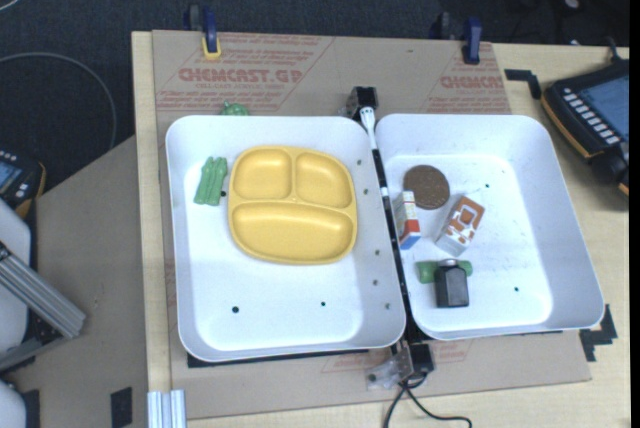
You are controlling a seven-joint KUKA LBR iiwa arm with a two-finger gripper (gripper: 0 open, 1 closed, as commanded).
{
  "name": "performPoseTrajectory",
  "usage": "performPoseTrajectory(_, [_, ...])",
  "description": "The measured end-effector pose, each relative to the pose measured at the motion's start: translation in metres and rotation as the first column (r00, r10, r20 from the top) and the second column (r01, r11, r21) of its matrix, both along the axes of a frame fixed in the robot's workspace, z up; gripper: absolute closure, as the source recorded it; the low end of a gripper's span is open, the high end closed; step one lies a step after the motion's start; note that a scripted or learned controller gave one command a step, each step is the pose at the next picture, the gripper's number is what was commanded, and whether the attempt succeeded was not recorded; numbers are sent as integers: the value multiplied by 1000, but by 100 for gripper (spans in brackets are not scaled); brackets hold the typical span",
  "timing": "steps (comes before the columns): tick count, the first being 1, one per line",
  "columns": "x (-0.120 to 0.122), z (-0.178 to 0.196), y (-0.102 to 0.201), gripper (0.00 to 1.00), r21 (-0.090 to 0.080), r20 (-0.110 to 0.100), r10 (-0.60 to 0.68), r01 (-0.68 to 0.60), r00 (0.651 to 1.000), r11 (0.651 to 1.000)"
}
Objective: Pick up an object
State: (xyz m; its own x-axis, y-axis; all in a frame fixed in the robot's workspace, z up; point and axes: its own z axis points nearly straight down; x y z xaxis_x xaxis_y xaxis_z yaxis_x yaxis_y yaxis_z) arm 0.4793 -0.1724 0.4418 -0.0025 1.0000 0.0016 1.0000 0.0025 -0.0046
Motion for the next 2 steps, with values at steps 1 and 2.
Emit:
performPoseTrajectory(1, [0,44,-55,100,-8,12,-6,7,1000,1000])
performPoseTrajectory(2, [0,-4,-28,100,1,0,0,0,1000,1000])
